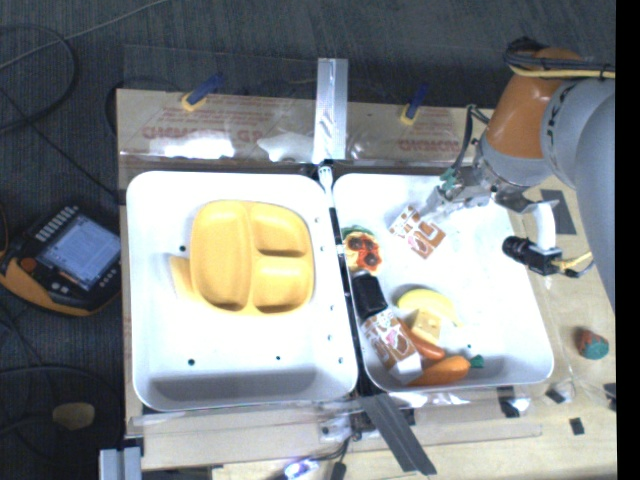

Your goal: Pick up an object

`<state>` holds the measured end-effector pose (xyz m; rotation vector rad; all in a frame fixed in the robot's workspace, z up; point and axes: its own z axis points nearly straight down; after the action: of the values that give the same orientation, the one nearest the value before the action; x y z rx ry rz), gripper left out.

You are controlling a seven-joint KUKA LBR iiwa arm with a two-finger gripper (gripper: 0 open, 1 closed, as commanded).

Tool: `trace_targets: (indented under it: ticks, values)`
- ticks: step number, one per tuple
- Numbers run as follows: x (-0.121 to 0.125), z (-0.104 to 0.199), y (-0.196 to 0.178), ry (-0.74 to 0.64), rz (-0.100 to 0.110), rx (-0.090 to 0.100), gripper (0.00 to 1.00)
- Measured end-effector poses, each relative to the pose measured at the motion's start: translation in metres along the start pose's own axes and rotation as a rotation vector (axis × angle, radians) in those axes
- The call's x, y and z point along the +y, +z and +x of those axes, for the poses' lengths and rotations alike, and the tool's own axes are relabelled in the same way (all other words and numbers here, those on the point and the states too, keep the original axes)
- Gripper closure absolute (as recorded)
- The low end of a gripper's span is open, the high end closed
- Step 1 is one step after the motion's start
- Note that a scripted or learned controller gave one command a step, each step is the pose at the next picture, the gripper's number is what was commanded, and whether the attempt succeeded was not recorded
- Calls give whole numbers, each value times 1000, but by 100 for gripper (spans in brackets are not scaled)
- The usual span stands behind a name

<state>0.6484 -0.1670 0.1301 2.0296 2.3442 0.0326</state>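
Observation:
My gripper [447, 192] hangs over the far right part of the right bin [520, 298], below the orange band of the arm [525, 108]. Just to its lower left lies a small white and brown carton [417, 231], close to the gripper tip; whether they touch I cannot tell. Along the bin's left wall sit an orange and black toy [360, 249] and a black block [368, 293]. At the near side lie a yellow piece [424, 302], a second brown carton [392, 342] and an orange carrot [440, 370].
The left bin [150, 368] holds a yellow divided tray [250, 255]. A metal divider bar [331, 108] stands behind the bins. A handheld pendant [65, 258] lies on the floor at left. The right bin's right half shows bare white floor.

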Motion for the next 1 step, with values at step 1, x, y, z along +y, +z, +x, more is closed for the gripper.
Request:
trace_targets:
  ticks: [1]
  values:
    - [-14, 29, 10, -389, 0, -3, 100]
